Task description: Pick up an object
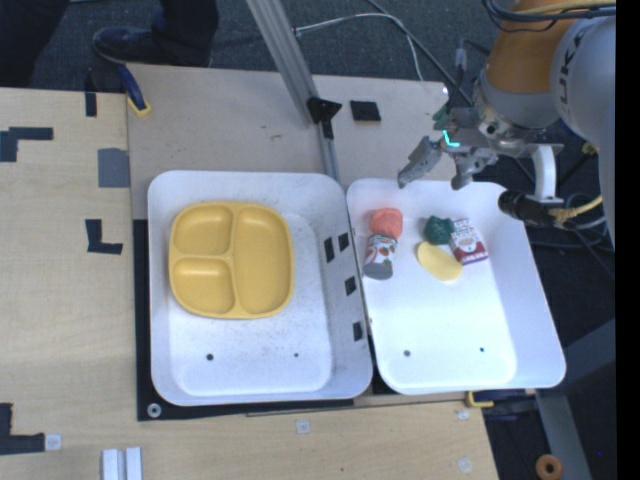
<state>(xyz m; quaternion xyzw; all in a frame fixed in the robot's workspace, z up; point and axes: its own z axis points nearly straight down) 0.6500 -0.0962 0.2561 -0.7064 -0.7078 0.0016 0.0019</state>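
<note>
Pale worktop [60, 268], two white bins. Right bin [500, 358] holds a small cluster: orange-topped item [382, 238], yellow piece [439, 261], green piece [437, 229]. End effector [437, 170] hovers above the far rim, spread wide, holding nothing. Approach step; next needs descent onto one item.

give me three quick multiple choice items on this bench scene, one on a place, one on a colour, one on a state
1. Where is the divided plate?
A. left bin
B. right bin
C. on the bare bench

2. What colour is that plate?
A. blue
B. yellow
C. red

3. How is the gripper?
A. shut on the plate
B. shut on a packet
C. open, holding nothing

Answers:
1 A, the plate lies in the left bin, away from the small objects.
2 B, it is plain yellow.
3 C, its fingers stand spread above the right bin's far edge with nothing between them.
</note>
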